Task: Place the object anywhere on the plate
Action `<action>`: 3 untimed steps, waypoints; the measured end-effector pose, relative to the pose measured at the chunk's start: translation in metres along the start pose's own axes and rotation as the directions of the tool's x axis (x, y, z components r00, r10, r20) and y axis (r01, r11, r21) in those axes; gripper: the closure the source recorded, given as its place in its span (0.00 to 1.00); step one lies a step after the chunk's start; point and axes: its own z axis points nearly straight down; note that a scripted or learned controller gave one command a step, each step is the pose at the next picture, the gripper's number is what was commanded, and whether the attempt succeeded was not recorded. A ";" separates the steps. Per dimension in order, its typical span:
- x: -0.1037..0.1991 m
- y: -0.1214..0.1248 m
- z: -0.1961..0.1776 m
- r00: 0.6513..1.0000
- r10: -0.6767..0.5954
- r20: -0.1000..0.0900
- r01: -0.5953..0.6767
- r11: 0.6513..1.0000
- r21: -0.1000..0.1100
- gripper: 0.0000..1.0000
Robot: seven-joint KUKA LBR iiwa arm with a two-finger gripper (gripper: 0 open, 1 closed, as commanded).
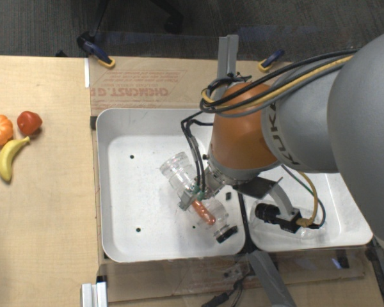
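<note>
Arm (pixel 294 126) over perhaps diagonal object (pixel 205 213).

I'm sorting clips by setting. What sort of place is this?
Probably a robotics lab or test cell: a KUKA arm with exposed cables works over white bins on a wooden bench, with clamps at its edge and toy fruit set aside.

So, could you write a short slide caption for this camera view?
KUKA arm reaching from the right over the left white bin, with toy fruit lying on the bench beside it.
</note>
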 end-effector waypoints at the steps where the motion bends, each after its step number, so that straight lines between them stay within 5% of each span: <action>1: 0.019 0.026 0.014 1.000 -0.022 0.001 0.022 1.000 -0.001 1.00; 2: 0.084 0.040 0.047 0.991 -0.134 0.009 0.134 0.991 -0.018 1.00; 3: 0.082 0.062 0.047 0.989 0.148 0.002 -0.148 0.989 -0.016 1.00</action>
